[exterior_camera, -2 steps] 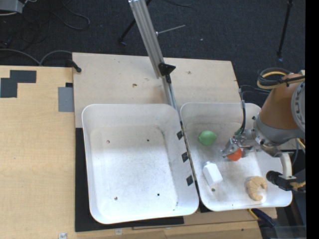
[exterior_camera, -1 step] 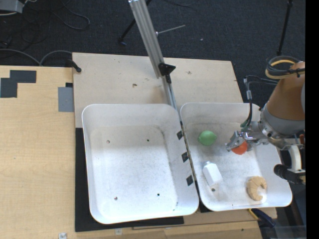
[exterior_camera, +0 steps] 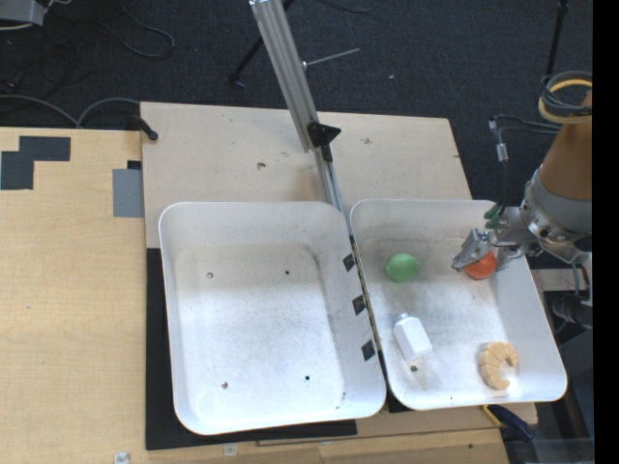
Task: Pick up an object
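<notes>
Two white bins sit side by side on a wooden surface (exterior_camera: pixel 387 148). In the right bin (exterior_camera: pixel 527 298), the claw (exterior_camera: pixel 476 256) hangs low at the far right side, partly hiding an orange-red object (exterior_camera: pixel 481 268); its grip cannot be made out. A green ball (exterior_camera: pixel 403 267), white block (exterior_camera: pixel 412 337) and tan pastry-like piece (exterior_camera: pixel 498 365) lie apart

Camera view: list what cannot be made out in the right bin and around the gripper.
- Red-orange object: the gripper covers part of it, so its shape and any grasp are unclear.
- Gripper: too small and blurred to judge its state.
- White block: too small to identify.
- Tan object: blurred, so what it is stays unclear.
- Arm: cut off by the right edge.
</notes>
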You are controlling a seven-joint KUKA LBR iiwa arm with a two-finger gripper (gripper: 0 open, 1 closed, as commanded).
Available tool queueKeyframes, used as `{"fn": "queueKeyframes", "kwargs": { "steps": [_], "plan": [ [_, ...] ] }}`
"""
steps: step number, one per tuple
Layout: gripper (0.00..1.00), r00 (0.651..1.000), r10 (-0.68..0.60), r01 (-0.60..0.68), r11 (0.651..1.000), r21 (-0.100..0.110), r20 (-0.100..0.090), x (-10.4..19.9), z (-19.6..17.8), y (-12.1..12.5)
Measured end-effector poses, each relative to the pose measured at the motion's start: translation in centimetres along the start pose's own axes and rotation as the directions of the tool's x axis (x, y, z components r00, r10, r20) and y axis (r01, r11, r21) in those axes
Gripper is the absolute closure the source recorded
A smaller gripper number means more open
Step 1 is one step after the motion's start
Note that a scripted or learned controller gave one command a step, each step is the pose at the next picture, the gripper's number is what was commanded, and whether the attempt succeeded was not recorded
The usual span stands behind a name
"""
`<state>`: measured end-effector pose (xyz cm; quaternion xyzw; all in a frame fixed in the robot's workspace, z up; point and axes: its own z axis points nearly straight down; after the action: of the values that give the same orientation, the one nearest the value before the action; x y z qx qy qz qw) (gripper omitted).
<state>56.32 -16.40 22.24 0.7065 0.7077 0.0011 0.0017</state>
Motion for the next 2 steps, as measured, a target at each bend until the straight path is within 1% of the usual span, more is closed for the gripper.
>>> {"fn": "queueKeyframes", "kwargs": {
  "steps": [1, 2],
  "plan": [
    [1.0, 1.0, 0.001, -0.001, 1.0, 0.005, -0.001, -0.1, -0.8, 0.0],
    [1.0, 1.0, -0.003, 0.003, 1.0, 0.006, -0.003, 5.0, -1.6, 0.1]
  ]
}}
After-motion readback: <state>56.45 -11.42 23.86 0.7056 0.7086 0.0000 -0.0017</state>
